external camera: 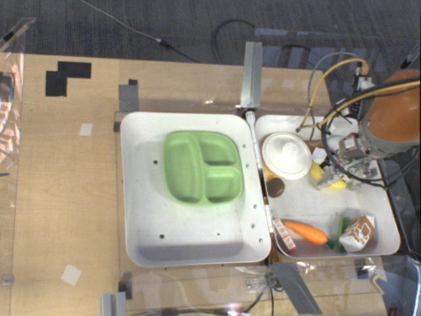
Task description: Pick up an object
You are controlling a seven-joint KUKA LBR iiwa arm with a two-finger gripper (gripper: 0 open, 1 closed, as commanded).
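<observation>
Arm low over the right bin (388, 239), gripper (337, 174) at a yellow item (320, 172).

Taking the white bowl (287, 155) as landmark: the gripper sits just right of it, over the yellow item beside the bowl's right rim; whether the jaws are wide, narrow or holding cannot be told. A brown round piece (275, 187) lies just below the bowl, a carrot (306, 232) and carton (357, 233) farther below. The green tray (200, 167) lies left of the bowl, in the left bin (141, 196).

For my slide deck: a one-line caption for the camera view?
Arm's hand lowered over the right bin near a white bowl and toy carrot; green tray in left bin.
</observation>
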